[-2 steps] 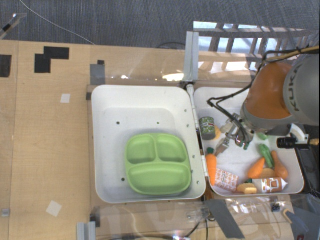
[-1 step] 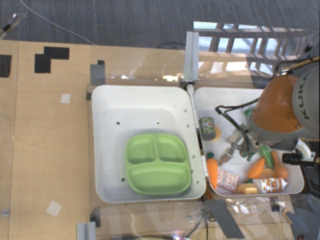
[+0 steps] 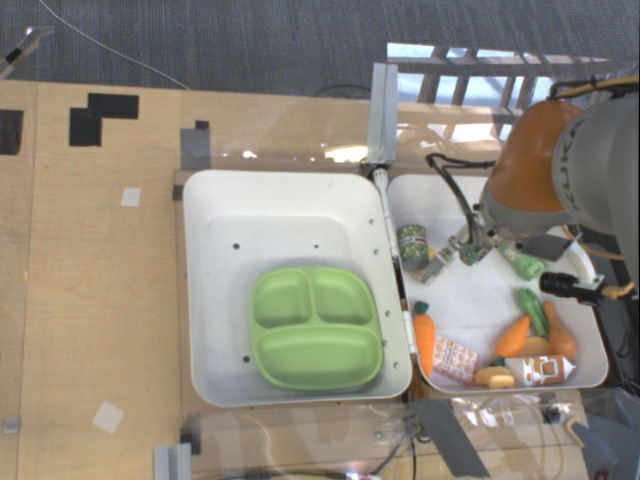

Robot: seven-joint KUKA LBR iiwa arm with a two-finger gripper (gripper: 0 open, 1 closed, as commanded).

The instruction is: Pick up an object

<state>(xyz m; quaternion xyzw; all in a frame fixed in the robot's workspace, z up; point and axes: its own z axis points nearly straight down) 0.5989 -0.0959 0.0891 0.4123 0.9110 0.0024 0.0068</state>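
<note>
**Arm over right bin, gripper low beside can**

Camera view: The grey arm with an orange band (image 3: 560, 163) reaches in from the right over the right-hand shallow white bin (image 3: 440, 193). The two-finger gripper (image 3: 458, 255) sits low in that bin's upper left part. Jaw opening: cannot tell; nothing is visibly between them. A small green-labelled can (image 3: 412, 242) stands just beside the gripper, against the bin's left wall. Along the near edge lie an orange plastic carrot (image 3: 424, 337), a red-and-white patterned packet (image 3: 453, 361) and a white carton with an orange label (image 3: 541, 370). Orange and green toy vegetables (image 3: 535, 328) cluster at right. The left-hand shallow white bin (image 3: 215, 218) holds a light green sectioned plastic plate (image 3: 315, 328), lying flat.
</note>
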